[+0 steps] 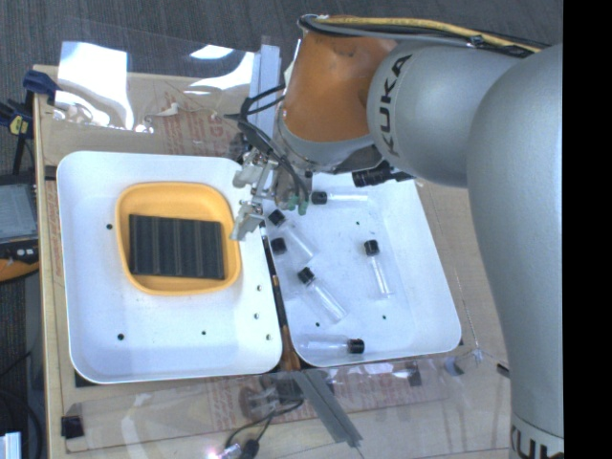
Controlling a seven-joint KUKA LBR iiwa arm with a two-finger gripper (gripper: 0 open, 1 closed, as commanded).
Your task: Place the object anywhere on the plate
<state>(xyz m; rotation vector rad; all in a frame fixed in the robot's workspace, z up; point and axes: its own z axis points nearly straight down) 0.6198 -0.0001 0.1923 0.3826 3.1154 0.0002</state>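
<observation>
The end effector [251, 199] hangs beside the yellow plate [177, 199], above capped vials [379, 268]; its finger state cannot be told.

Clear black-capped vials [317, 293] lie in right bin; yellow plate [178, 202], maybe ridged, left.
</observation>
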